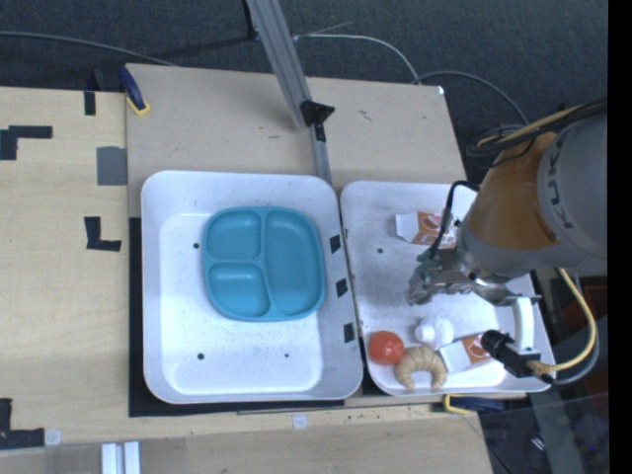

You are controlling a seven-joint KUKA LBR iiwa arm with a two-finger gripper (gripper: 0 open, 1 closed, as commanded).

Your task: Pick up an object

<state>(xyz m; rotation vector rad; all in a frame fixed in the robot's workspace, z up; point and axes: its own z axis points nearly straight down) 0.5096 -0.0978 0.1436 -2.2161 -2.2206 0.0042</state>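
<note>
Camera view, right bin point(375, 220): candidate objects clustered at near end. Red ball-like item point(385, 346) near-left, croissant point(422, 365) just right of it, small white object point(433, 331) just behind croissant, orange-and-white packet point(472, 352) to the right. Second orange-and-white packet point(419, 227) toward far end, partly hidden by arm. Gripper point(427, 289) low over bin middle, between the two groups, just far of white object. Fingers dark and blurred, spread impossible to tell; nothing visibly between them. Task apparently at approach stage: no object lifted, all resting on bin floor; grasp and lift left to do. Packet printing too small to read, no brand legible. Left bin point(168, 265) holding blue divided plate point(264, 263), well apart from gripper.
</note>
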